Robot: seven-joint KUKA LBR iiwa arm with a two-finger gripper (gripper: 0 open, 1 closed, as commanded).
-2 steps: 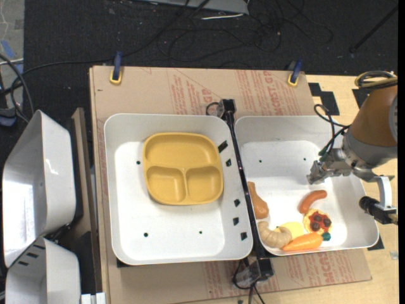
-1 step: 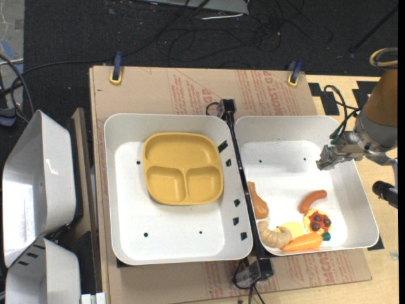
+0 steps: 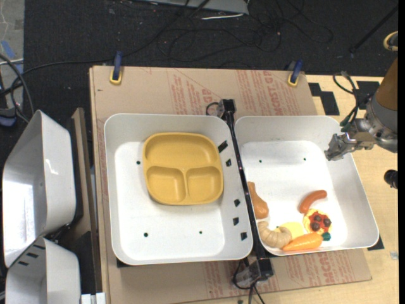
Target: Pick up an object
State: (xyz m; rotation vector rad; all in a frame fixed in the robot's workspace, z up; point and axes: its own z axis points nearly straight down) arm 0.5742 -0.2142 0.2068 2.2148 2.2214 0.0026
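Several toy foods lie in the front part of the right bin [image 3: 286,124]: a red sausage [image 3: 313,200], a small tart with berries [image 3: 317,221], an orange carrot [image 3: 302,242], a beige curled pastry [image 3: 275,235], a yellow piece [image 3: 292,228] and an orange drumstick-shaped piece [image 3: 257,201] against the left wall. My gripper [image 3: 337,146] hangs over the bin's right rim near the back, well apart from the food, with nothing visibly in it.
The left bin [image 3: 121,189] holds a yellow divided plate [image 3: 183,168]. A black divider [image 3: 236,170] runs between the bins. White containers [image 3: 35,182] stand off the bench at the left. Cables lie on the dark floor behind.
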